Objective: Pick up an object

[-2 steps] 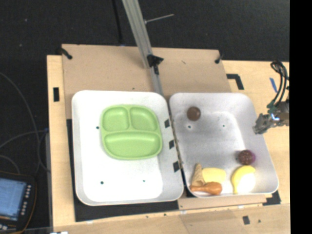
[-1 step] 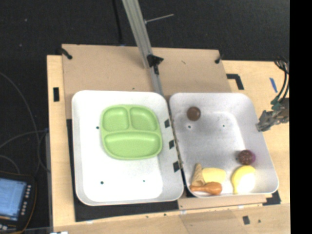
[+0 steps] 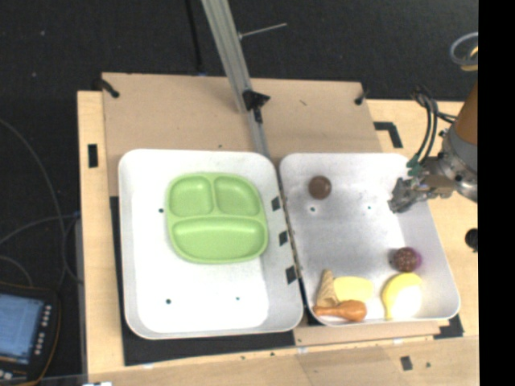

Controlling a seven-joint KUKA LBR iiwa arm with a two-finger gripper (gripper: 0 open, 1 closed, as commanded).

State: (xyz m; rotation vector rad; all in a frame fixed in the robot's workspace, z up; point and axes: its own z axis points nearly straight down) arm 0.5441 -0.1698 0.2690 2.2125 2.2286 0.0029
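Left bin (image 3: 145, 296): shallow, white, smooth, with rounded corners; it holds a pale green plastic plate (image 3: 216, 217) with three compartments, lying flat in the upper half
Right bin (image 3: 354, 183): same shape, its floor greyer and scuffed; it touches the left bin along the middle seam
Brown ball (image 3: 320, 186): small, round, dull, alone near the upper left of the right bin
Dark red ball (image 3: 405, 258): round and bumpy, perhaps a berry, near the right wall
Yellow pieces: a rounded lemon-like lump (image 3: 401, 294) in the lower right corner, a flatter yellow slab (image 3: 354, 288) just beside it
Orange piece (image 3: 344, 310): long, carrot-like, at the lower edge, touching a tan wedge (image 3: 326, 288)
Gripper (image 3: 400, 198): dark metal, over the right bin's upper right, well apart from every object; holds nothing, finger spacing cannot be told
Pole (image 3: 228, 47): grey metal, slanting from the top down to the bins' seam
Bench (image 3: 225, 111): flat tan board
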